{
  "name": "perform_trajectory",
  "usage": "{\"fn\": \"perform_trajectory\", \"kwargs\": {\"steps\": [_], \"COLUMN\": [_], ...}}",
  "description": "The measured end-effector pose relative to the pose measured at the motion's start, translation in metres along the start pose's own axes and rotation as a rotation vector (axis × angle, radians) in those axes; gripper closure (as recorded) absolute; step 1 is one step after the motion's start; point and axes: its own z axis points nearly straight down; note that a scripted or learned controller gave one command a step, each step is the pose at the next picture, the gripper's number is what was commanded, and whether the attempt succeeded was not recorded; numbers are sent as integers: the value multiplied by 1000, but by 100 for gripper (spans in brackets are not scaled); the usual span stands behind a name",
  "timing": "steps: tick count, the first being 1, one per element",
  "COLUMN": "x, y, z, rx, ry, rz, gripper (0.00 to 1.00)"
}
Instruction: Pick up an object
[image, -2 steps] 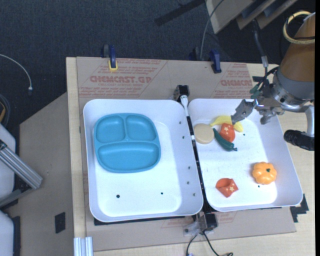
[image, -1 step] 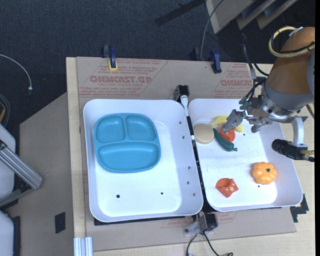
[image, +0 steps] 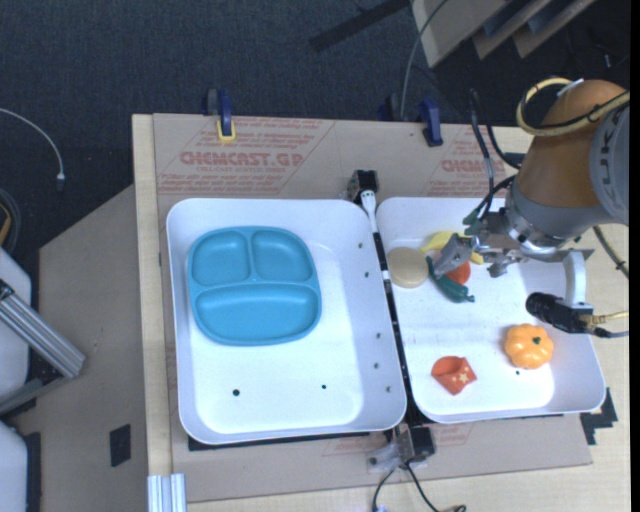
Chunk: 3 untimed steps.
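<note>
My gripper (image: 452, 272) hangs low over the upper left part of the right bin (image: 575, 395), on the grey arm with its orange band coming in from the right. A small red-orange object (image: 459, 270) lies right at the gripper, partly covered by it. A yellow object (image: 439, 242) lies just above it and a tan round piece (image: 406, 266) just to its left by the bin wall. Farther toward the front sit an orange pumpkin-like object (image: 528, 345) and a red object (image: 454, 373).
The left bin (image: 290, 400) holds a blue divided plate (image: 256, 283) in its upper half. A ridge (image: 385, 300) separates the two bins. A black cable part (image: 552, 311) hangs beside the pumpkin-like object. Bare white floor shows in the middle of the right bin.
</note>
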Motion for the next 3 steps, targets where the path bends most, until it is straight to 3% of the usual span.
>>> {"fn": "perform_trajectory", "kwargs": {"steps": [1,2,3], "x": [-9,-9,-13], "y": [3,4,3], "z": [54,40,-23], "rx": [0,-7,-11], "ry": [0,-2,-3], "rz": [0,0,0], "gripper": [0,100,100]}}
